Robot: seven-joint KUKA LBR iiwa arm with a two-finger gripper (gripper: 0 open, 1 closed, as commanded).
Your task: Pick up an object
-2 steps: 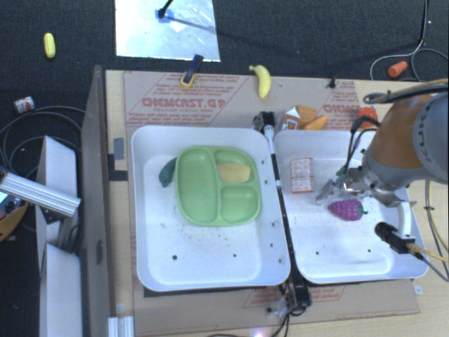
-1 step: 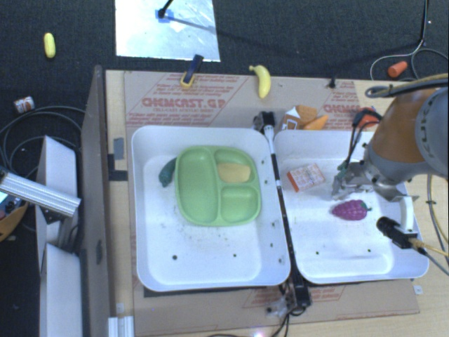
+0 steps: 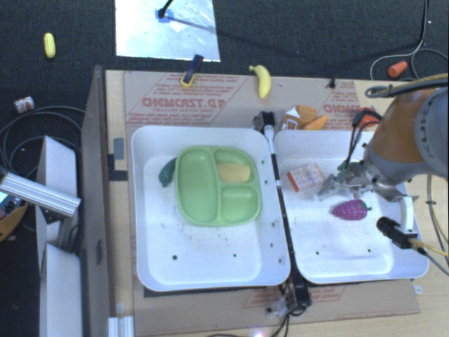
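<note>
purple grapes (image 3: 350,210) lie lengthwise left-right, just below the gripper (image 3: 335,184), whose opening i cannot tell

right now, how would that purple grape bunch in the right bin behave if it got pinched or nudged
The purple grape bunch looks like a small toy, so probably light. Its bumpy, rounded surface may let the end effector slip off unless it closes across the middle. Lying loose on the smooth floor of the right bin, it would likely slide or wobble when pushed.
</note>
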